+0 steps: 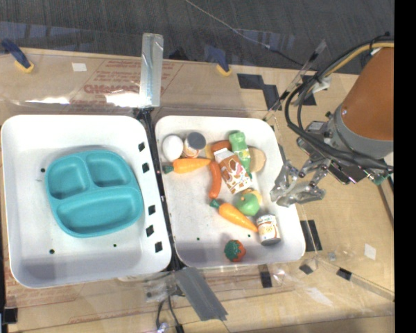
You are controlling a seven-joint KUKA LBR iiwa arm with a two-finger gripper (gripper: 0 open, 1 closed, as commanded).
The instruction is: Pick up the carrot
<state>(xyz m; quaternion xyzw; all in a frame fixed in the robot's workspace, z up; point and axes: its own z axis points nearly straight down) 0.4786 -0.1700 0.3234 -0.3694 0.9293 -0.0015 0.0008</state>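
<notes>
Nearest the camera, a red-green fruit (235, 250) is sitting in the right bin (194, 252); just beyond it the carrot (236, 216) is lying diagonally, left of the gripper (296, 189), which is hovering outside the bin's right rim, fingers parted, holding nothing.

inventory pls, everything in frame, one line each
bins: 2, white, side by side on the bench
tray: 1, teal, three compartments, in the left bin
carrots: 2, orange with green tops; one low in the right bin's middle, the other near its upper left
egg: 1, white, right bin's top left
carton: 1, white and orange, right bin's centre
apple: 1, green, below the carton
bottle: 1, green, right bin's top
can: 1, small, white label, right bin's lower right
strawberry: 1, red and green, at the right bin's front edge
arm: 1, grey with orange band, right
claw: 1, metal, over the right bin's right rim
</notes>
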